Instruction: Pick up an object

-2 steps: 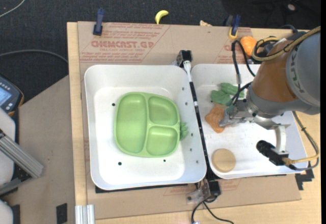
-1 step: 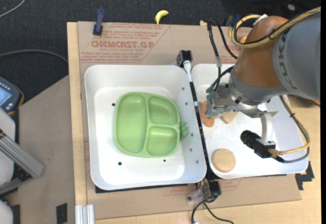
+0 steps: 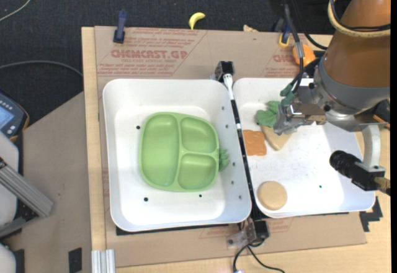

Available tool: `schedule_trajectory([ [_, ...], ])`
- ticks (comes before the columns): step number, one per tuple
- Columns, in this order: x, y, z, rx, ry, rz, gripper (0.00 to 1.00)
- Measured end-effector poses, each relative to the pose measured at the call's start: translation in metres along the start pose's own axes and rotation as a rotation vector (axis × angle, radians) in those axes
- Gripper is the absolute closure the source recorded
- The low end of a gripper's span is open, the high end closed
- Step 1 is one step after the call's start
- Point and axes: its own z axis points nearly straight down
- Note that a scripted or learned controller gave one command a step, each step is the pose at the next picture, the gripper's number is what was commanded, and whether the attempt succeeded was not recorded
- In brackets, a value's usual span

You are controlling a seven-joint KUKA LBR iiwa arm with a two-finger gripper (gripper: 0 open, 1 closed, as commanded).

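Reaching in from the right, the arm (image 3: 356, 36) hangs low over the right bin (image 3: 347, 200), and the gripper (image 3: 286, 121) sits near the bin's back left corner, just above a small cluster of objects. The state of the jaws cannot be told, because the wrist covers them from above.

The objects in this bin probably lie loose where they were dropped, so they overlap a little. A green leafy piece (image 3: 268, 115) lies close to the left wall, touching the gripper's left side. A tan wedge (image 3: 276, 139) pokes out just under the gripper toward the front. An orange square piece (image 3: 254, 142) lies beside the wedge, near the divider. A round tan disc (image 3: 272, 195) rests well apart, at the front left corner.

The left bin (image 3: 118, 141) carries a green divided plate (image 3: 180, 152) in its middle, with a small green bit (image 3: 223, 157) at the plate's right edge.

Judging by the position, the likely target is the green piece or the wedge; both are directly at the gripper, but nothing is seen held.
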Motion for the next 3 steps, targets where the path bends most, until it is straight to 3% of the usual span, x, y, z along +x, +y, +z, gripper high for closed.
schedule_trajectory([
  [2, -0.02, 0.001, -0.013, 0.003, -0.001, 0.005, 1.0],
  [3, 0.022, 0.002, -0.041, 0.002, 0.0, -0.001, 1.0],
])
